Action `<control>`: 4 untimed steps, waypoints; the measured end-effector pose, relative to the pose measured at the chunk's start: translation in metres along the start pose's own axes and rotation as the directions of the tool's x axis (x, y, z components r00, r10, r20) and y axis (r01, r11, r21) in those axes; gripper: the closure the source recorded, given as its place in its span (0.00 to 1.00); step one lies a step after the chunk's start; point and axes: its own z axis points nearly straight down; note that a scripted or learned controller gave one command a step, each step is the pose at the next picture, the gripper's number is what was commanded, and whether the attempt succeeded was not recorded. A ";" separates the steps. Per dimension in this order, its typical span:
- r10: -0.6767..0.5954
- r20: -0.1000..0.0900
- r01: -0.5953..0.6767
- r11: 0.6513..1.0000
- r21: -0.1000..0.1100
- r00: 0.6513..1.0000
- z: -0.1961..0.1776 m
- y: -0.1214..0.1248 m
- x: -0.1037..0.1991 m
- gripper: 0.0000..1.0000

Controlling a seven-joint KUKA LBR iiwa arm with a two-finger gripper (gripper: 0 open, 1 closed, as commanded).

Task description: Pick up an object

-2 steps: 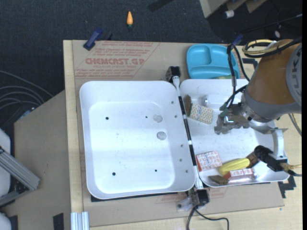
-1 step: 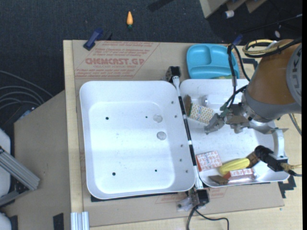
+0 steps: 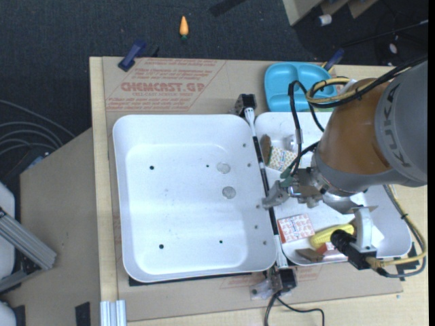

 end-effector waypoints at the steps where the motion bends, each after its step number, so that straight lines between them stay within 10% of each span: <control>1: 0.001 0.000 -0.001 1.000 -0.001 1.000 -0.010 0.000 0.000 1.00; 2: 0.002 0.003 -0.002 1.000 -0.004 1.000 -0.019 0.058 -0.085 1.00; 3: 0.001 0.002 -0.001 1.000 -0.004 1.000 -0.019 0.058 -0.085 0.00; 4: 0.001 0.002 -0.001 1.000 -0.006 1.000 -0.154 0.026 -0.081 0.00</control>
